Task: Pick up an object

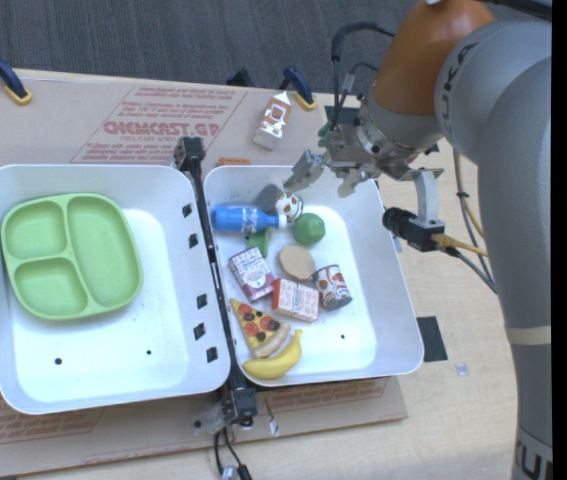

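Above the right bin: our gripper (325, 173) hangs over the upper rim of the right bin (388, 313), with its 2 fingers spread apart and nothing between them.
Arm: the grey arm (493, 78) with the orange band (418, 48) comes in from the right of the camera view.
Nearest object: the blue bottle (243, 218) lies in the upper part of the right bin, just below and left of the gripper, so we judge it is the likely target.
Long axis of the bottle: it lies flat and its long axis goes almost left to right in the view, slightly tilted.
Which way it points: the blue body is at the left, near the wall between the 2 bins; the white cap end (288, 208) points to the right, toward the green ball (308, 229).
How to do the step well: we think the fingers should close across the short side of the bottle, so the opening must stand crosswise to the long axis.
Where to grasp: the middle of the blue body seems better than the cap end, because the green ball sits just beside the cap.
Risk: the round body can roll away when 1 finger touches first; we judge a straight descent is safest.
Other bin: the green plate (68, 258) lies in the left bin (93, 368), well apart.
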`<state>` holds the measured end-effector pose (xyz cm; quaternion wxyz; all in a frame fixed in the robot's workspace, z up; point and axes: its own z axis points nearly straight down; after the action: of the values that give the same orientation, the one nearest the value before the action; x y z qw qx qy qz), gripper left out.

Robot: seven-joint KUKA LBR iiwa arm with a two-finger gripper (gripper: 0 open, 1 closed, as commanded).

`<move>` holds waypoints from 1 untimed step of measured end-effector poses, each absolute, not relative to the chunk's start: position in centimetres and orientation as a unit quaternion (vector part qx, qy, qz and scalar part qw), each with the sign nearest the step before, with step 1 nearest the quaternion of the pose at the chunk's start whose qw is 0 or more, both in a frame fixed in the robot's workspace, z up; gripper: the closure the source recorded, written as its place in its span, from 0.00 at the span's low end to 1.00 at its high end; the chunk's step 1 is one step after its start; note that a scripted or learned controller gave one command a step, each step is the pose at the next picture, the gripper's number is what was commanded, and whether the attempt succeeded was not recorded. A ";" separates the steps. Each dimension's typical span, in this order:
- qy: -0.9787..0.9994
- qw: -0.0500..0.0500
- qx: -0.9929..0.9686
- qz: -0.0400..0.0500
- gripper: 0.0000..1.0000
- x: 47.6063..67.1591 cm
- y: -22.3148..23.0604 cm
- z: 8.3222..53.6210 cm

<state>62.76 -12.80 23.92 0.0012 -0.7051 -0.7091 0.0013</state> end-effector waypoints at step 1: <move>-0.709 0.002 -0.705 0.002 0.00 56.3 -11.0 13.2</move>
<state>56.29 -11.01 13.18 0.0023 -0.7048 -0.7094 0.0019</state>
